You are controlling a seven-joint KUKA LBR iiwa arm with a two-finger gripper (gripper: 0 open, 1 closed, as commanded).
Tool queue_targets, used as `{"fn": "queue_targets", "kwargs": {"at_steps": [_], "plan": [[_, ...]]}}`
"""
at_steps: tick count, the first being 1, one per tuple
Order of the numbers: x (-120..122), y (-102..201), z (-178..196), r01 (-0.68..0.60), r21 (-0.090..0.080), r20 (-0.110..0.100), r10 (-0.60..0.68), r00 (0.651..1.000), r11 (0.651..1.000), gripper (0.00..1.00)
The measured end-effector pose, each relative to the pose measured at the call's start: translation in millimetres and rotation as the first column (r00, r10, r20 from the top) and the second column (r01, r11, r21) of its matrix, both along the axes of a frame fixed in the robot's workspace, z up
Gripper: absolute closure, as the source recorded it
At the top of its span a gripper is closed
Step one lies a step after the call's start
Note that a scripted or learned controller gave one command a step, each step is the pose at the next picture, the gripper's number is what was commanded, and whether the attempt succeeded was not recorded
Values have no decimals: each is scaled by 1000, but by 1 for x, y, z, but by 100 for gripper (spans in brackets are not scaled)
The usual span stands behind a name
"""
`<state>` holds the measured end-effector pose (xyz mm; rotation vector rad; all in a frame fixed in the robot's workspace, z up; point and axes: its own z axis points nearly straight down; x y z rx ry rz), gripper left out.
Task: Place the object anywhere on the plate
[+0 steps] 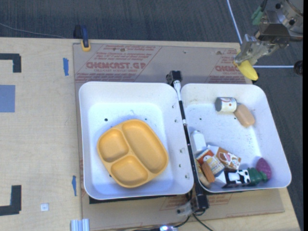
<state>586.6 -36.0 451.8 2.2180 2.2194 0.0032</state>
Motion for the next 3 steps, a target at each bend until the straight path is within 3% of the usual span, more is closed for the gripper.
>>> {"fn": "queue_targets", "kwargs": {"at_steps": [2, 3], "plan": [[-10, 12, -5, 0, 1, -7, 0, 1000, 1000, 100], [-18, 14, 19, 0, 0, 0, 0, 1000, 1000, 100]]}}
